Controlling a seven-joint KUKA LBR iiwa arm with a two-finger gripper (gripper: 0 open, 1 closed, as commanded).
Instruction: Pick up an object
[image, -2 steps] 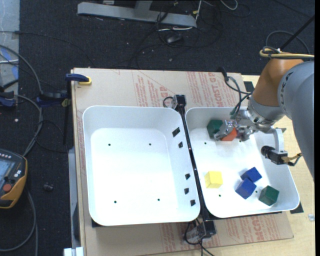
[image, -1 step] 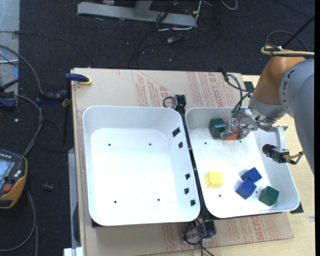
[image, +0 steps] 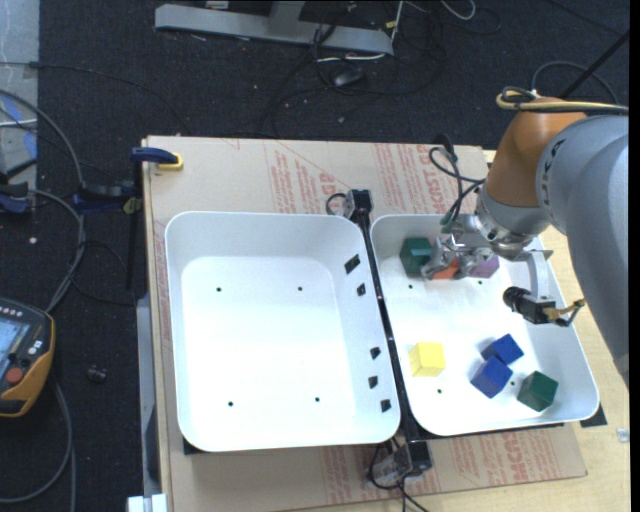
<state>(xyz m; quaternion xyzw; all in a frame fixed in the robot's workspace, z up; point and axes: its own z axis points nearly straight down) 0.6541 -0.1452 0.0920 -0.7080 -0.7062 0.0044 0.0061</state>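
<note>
view: fixed overhead camera, slanted down on both bins
tabletop (image: 300, 165): tan board with red print, carries two shallow white bins side by side
left bin (image: 190, 300): white, a few small dark dots on its floor
right bin (image: 570, 345): white, holds all the blocks, touches the left bin along a shared edge with black clips
arm (image: 570, 160): grey with orange band, comes in from the right, wrist over the far end of the right bin
gripper (image: 452, 258): low in the far part of the right bin, among three small things
fingers: cannot tell if spread or pressed together, too cluttered and small
dark green block, far (image: 415, 254): far left of right bin, just beside the gripper on its left
orange piece (image: 444, 270): right at the gripper tip, cannot tell if pinched
purple block (image: 485, 266): just beside the gripper on its right, partly hidden
yellow block (image: 428, 358): near left part of right bin, well apart from the gripper
blue blocks (image: 497, 365): two, touching, near middle of right bin
dark green block, near (image: 538, 390): near right corner, just beside the blue blocks
black cable end (image: 530, 305): hangs over right bin below the wrist
floor (image: 80, 80): dark, cables, blue clamp at tabletop's far left corner
</note>
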